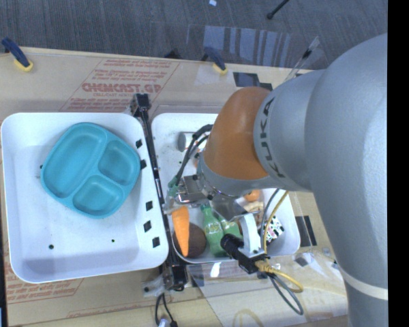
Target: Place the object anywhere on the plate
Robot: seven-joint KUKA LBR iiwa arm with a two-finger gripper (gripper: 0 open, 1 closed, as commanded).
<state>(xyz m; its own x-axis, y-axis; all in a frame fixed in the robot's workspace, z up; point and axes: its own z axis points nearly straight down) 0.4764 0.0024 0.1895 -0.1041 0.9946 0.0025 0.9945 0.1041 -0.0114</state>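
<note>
A light blue plate (90, 169) with three compartments lies in the left bin (27, 251), with nothing on it. The arm's orange band and grey wrist cover most of the right bin (165, 129). Below the wrist, the gripper (203, 210) hangs low over a pile of objects at that bin's front. There I see an orange carrot-like piece (180, 229), a brown rounded object (195, 244) and a green object (213, 231). The wrist hides the gripper's tips.
A black divider strip (150, 182) runs between the two bins. A small orange item (252, 197) and a black-and-white item (273, 229) lie at the right bin's right side. Cables (283, 285) trail off the bench front. Blue clamps (17, 54) hold the cardboard.
</note>
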